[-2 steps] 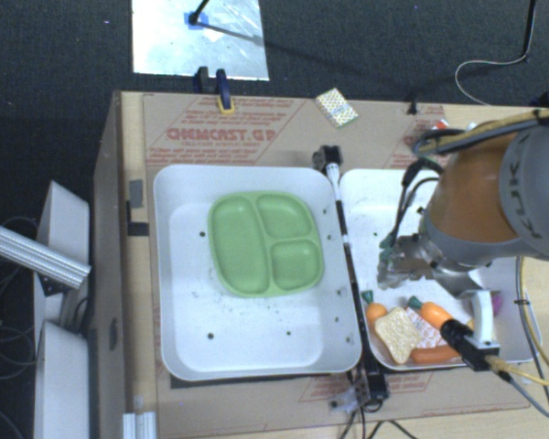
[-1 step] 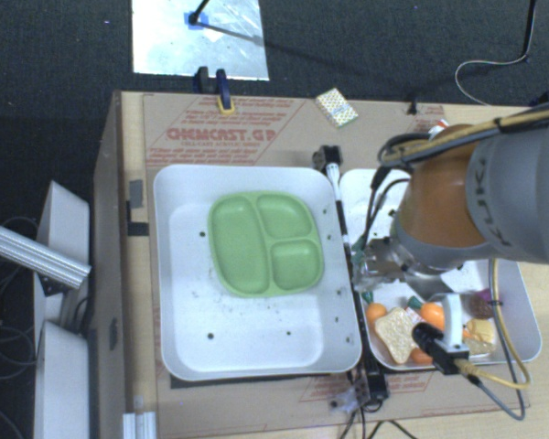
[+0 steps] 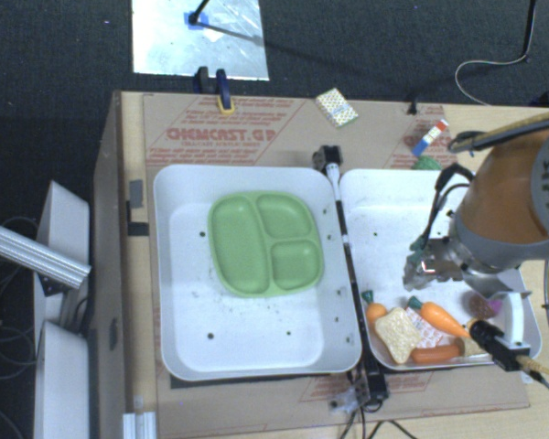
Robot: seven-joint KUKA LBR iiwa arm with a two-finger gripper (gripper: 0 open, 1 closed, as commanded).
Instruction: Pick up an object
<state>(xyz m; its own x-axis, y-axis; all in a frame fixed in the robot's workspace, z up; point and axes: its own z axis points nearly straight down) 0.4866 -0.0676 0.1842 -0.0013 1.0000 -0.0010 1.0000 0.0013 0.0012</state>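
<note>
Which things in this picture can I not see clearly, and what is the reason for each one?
- Gripper, camera view: small and blurred, so its state cannot be judged.
- Dark purple thing, camera view: partly hidden under the arm; kind unclear.
- Toy food pile, right bin corner: pieces overlap; lower ones hidden.
- Small things behind the bins: too small to identify.

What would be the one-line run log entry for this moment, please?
arm: over right bin | gripper: above toy food pile | grasp: none seen | green tray: in left bin
</note>
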